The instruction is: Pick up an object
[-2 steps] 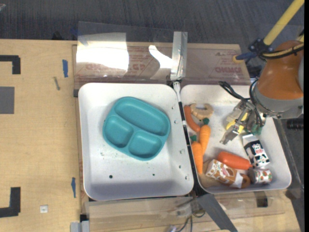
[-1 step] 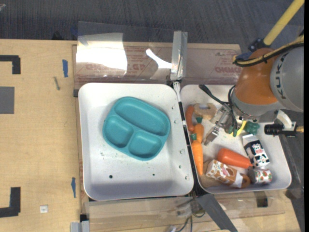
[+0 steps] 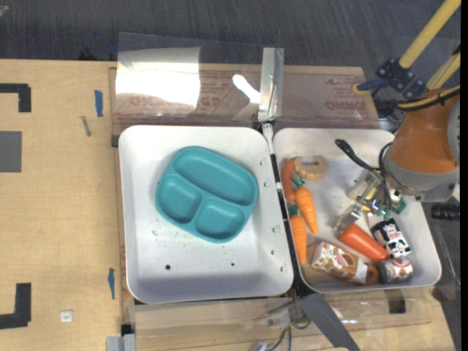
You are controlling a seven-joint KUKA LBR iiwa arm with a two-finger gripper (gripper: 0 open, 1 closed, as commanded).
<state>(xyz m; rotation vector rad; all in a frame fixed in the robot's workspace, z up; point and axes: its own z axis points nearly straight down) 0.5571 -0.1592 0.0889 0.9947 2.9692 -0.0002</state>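
Observation:
The right bin [image 3: 330,139] holds several small items. A fat orange carrot [image 3: 363,242] lies near its middle, and slimmer carrots [image 3: 306,208] line its left wall. A tan ring-shaped piece [image 3: 314,168] sits at the back. A printed orange packet [image 3: 338,261] and a small can [image 3: 395,270] lie at the front. A black-and-white cow-patterned piece [image 3: 391,238] is beside the can. My gripper [image 3: 357,205] hangs low in this bin, just above and behind the fat carrot's upper end. Nothing visibly sits in it.
The left bin [image 3: 146,269] holds a teal divided plate [image 3: 207,193]. The arm's orange band [image 3: 427,139] looms over the right bin's far right corner. A black cable [image 3: 352,153] loops near the wrist. Clear plastic sheeting lies behind both bins.

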